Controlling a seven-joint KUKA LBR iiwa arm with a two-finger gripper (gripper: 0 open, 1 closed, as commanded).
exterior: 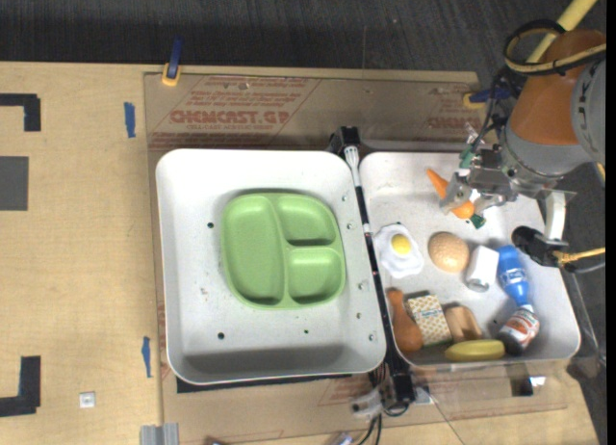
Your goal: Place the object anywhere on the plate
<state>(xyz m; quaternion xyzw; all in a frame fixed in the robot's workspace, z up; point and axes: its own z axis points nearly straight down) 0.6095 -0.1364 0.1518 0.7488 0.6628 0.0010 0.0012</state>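
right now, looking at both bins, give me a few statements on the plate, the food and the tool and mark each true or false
1. The green plate sits in the left bin. True.
2. The fried egg lies on the plate. False: it is in the right bin, near the divider.
3. The tool is above the right bin. True.
4. The banana lies at the right bin's far edge. False: it lies at the near edge.
5. The blue bottle lies in the right bin. True.
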